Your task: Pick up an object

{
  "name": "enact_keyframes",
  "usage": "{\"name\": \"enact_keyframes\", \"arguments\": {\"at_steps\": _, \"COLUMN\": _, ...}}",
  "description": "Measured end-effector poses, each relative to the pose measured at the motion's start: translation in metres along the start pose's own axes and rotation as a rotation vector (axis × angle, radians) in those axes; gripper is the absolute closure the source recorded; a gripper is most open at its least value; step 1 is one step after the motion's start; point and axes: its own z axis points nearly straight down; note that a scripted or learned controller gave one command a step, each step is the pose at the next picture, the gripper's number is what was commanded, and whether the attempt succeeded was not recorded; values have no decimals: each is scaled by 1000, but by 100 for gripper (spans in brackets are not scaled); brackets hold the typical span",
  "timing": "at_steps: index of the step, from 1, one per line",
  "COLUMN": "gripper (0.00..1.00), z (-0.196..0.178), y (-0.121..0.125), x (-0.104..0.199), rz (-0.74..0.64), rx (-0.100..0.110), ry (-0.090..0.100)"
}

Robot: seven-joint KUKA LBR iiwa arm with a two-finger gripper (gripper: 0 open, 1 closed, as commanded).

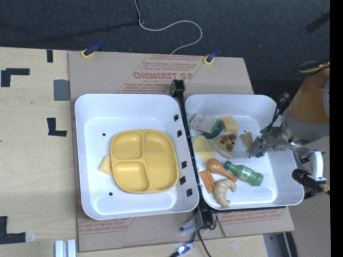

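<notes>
Green bottle (244,173) lying on its side in the right bin (268,105), cap end toward the bin's middle, nearest of the loose things to the claw. Just left of it, an orange-brown drumstick-shaped piece (216,166); below that, a pale croissant (224,190) and, beside it to the left, an orange carrot-like stick (206,180). Higher up, a pizza slice (226,142) with dark red dots, a yellow cheese wedge (229,123), a teal piece (216,128) and a speckled grey packet (201,123), all crowded in the bin's left half, several touching. A pale yellow round piece (201,145) against the bin's left wall. A small tan block (246,140) standing apart from the pile, just left of the claw.

Claw (258,148) low inside the right bin, over bare white floor, right of the tan block and above the bottle; too dark and small to tell whether open or closed, and nothing visibly between its tips. Grey arm with orange band (312,95) reaching in from the right.

In the left bin (86,143), a yellow divided plate (144,160) lying flat, with a pale yellow wedge (104,165) poking out from under its left edge. Both bins resting on cardboard (161,74) laid over the light wood surface (32,159). A white cable (171,28) looping on the dark floor beyond.
</notes>
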Motion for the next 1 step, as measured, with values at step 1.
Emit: {"name": "enact_keyframes", "arguments": {"at_steps": 1, "gripper": 100, "z": -58, "y": -8, "x": 3, "rz": -1, "rx": -1, "ry": -1}}
